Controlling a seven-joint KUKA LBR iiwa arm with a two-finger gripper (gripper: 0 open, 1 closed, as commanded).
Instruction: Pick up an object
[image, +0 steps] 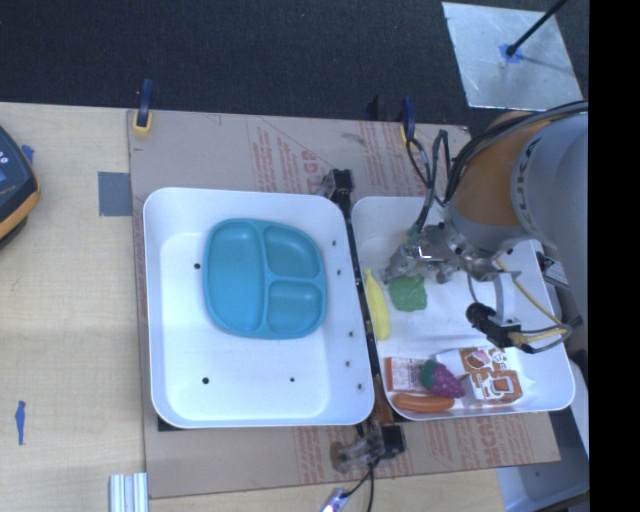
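Single fixed cam, mounted above the tabletop (60, 330), looking down at a slight slant. Far enough back to frame both white bins side by side: left bin (170, 400) roughly centre frame, right bin (555, 395) toward the right side. Dark floor runs along the top of the frame, so the far edge of the tabletop is up and the near edge is down. Arm (530, 180) enters from frame right, overhanging the right bin. One view, so no overlap to report.

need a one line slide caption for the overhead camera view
Grey arm's tool hovers over a green toy in the right white bin; a blue divided plastic plate lies in the left white bin.
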